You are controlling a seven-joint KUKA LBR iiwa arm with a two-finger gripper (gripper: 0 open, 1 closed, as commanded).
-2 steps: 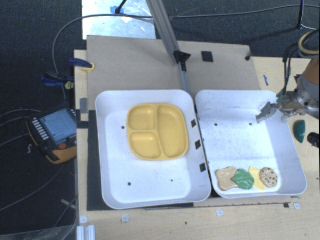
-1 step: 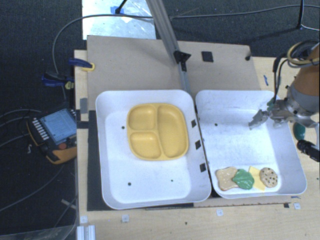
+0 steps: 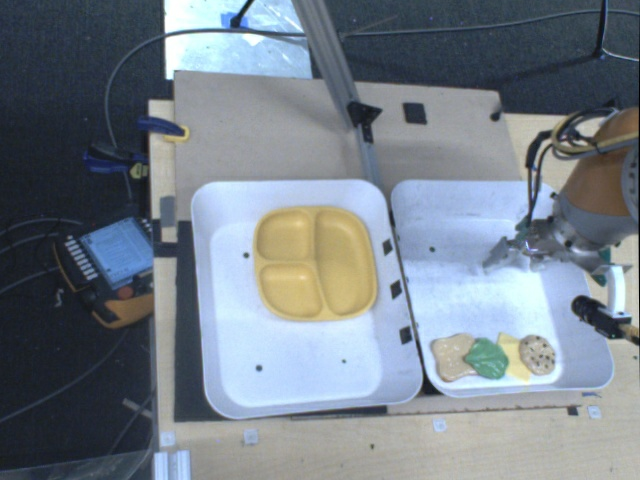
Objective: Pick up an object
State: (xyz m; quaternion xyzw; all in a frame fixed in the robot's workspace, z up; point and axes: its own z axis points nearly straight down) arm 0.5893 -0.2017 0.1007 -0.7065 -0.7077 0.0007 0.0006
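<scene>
Several toy food pieces lie in a row along the near edge of the right bin [image 3: 450, 218]: a tan bread-shaped piece [image 3: 451, 356], a green leaf [image 3: 487, 357], a yellow cheese slice [image 3: 514, 360] and a speckled cookie [image 3: 538, 353]. My gripper [image 3: 512, 253] hangs low over the right side of that bin, about a hand's width beyond the food row and apart from it. Nothing shows in its grasp. The grey arm with its orange band [image 3: 603, 173] comes in from the right edge.
The left bin [image 3: 225, 298] holds a yellow divided plate [image 3: 314, 262]. A metal pole [image 3: 335, 63] slants across the back of the bench. Cables, clamps and a blue-screened handheld device [image 3: 112, 258] lie off the bench on the left.
</scene>
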